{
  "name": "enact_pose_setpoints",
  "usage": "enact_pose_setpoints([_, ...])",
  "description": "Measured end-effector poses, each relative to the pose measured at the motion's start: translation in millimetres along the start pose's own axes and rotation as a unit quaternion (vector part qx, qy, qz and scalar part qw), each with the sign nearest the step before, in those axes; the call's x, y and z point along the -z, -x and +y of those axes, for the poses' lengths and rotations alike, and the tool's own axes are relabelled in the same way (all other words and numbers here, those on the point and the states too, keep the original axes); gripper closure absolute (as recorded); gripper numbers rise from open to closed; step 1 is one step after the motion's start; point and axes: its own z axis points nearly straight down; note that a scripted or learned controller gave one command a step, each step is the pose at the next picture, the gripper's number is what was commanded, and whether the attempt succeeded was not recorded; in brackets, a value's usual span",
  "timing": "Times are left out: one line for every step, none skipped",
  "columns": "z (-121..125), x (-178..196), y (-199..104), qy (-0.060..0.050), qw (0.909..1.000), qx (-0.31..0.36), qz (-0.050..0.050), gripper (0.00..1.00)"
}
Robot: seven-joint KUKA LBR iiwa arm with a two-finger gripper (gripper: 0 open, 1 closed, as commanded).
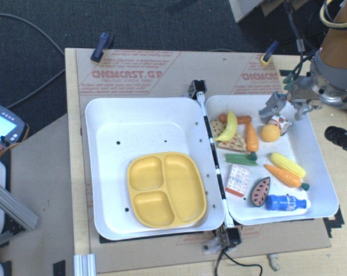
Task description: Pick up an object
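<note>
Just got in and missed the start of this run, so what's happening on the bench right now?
The grey arm reaches in from the right, its gripper low over the far corner of the right bin, close to an orange ball and a small red-and-white item. Nothing is visibly held. That bin carries toy food: a banana, carrots, corn, a blue bottle. The left bin holds a yellow divided tray.

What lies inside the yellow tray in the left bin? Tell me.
Nothing lies in the yellow tray: all three of its compartments show bare yellow plastic. The part of the left bin floor beneath it is covered, so that cannot be checked.
</note>
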Motion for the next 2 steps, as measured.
enact_pose_setpoints([8.1, -130.3, -11.8, -0.001, 1.0, 0.0, 0.0, 0.0])
enact_pose_setpoints([10.5, -176.7, -7.4, 0.002, 1.0, 0.0, 0.001, 0.0])
